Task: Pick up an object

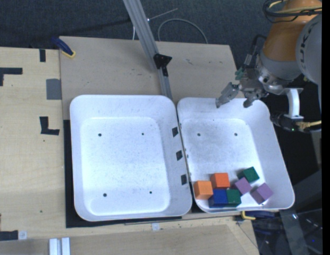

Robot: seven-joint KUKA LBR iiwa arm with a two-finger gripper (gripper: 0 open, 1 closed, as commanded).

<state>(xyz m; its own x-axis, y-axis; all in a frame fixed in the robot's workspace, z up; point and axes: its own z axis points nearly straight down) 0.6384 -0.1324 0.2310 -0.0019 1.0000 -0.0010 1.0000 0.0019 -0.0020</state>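
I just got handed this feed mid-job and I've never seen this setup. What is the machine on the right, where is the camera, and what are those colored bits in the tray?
You are looking down at a slant from one fixed camera above a wooden bench. The grey and orange machine on the right is a robot arm; at its end is a two-finger gripper, its fingers spread apart with nothing between them, positioned over the far rim of the right bin.

Two shallow white bins sit side by side. The left bin is beside it. In the near corner of the right bin lies a cluster of small cubes: two orange cubes and, a blue cube, two green cubes and, and two purple cubes and. The job is to pick one up; none is held yet.
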